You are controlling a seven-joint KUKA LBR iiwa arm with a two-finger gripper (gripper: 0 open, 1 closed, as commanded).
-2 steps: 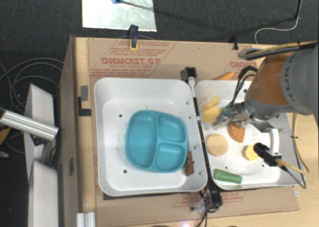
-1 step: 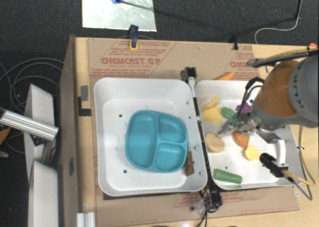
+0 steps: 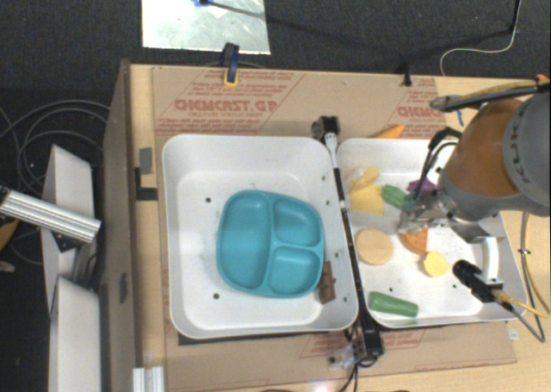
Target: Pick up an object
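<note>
Orange wedge [image 3: 416, 242] is lying in the right bin [image 3: 495, 313], near the middle, and it looks like the toy the arm is going for, because the gripper [image 3: 411, 220] is hanging just above its top edge. It is lying flat on the white floor. I think its long side is running across the bin, left to right, with the thin end pointing toward the arm, but it is small and partly in shadow, so I am only guessing.

I cannot tell if the gripper is wide or narrow; the grey wrist is hiding it from where I am standing. I am not seeing the wedge held in it.

Other toys are crowding close. A tan round disc [image 3: 374, 246] is sitting just beside the wedge on the left, and a small yellow piece [image 3: 435, 264] is sitting just beside it lower down. A green piece [image 3: 394, 196] and a purple bit [image 3: 422, 183] are lying just past the gripper, with two yellow pieces [image 3: 367, 192] further left. A green pickle [image 3: 393, 302] is lying alone near the front wall. That is why the arm is coming straight down — there is little room to slide in from the side.

Next door, the left bin [image 3: 185, 209] is holding a blue plate [image 3: 271, 244] — well apart from all this.
</note>
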